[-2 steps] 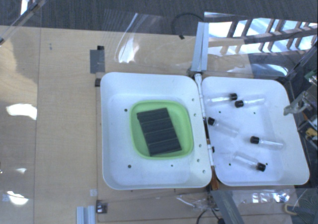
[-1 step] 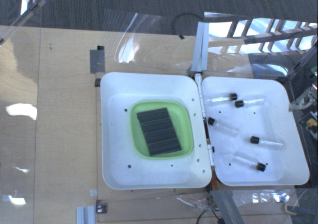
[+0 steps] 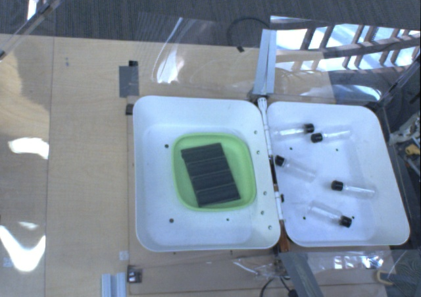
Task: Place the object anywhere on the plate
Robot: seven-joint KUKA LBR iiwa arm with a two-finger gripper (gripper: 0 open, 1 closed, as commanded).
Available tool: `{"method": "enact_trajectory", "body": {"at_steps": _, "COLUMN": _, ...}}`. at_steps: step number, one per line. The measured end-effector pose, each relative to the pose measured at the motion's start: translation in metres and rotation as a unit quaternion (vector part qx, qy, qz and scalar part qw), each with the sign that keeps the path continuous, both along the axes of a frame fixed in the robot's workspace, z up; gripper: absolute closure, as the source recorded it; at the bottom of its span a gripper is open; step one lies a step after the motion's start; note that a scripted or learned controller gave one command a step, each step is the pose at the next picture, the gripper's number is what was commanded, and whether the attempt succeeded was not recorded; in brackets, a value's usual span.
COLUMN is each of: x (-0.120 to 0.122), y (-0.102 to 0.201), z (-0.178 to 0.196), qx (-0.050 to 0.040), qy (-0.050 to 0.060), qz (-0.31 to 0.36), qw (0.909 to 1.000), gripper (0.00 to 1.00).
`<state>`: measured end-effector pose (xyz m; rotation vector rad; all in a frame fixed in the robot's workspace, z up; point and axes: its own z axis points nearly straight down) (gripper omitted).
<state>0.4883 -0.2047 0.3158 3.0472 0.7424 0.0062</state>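
Green plate (image 3: 245, 164) in left bin (image 3: 151, 223) already carries dark slab (image 3: 210, 174), long axis near-far; tubes (image 3: 295, 132) sit right. End effector state: cannot tell.

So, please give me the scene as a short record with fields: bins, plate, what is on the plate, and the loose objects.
left bin: holds a green plate
on the plate: a dark ribbed block, lying flat, slightly turned
right bin: five clear tubes with black caps, scattered apart
example tube: capped tube near the bin's right side
bins: side by side, touching at the middle edge
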Motion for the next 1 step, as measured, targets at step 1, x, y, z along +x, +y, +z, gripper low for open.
{"method": "enact_trajectory", "body": {"at_steps": 1, "x": 0.0001, "y": -0.0004, "z": -0.0307, "qx": 0.0016, "qy": 0.001, "qz": -0.045, "qw": 0.999, "gripper": 0.0}}
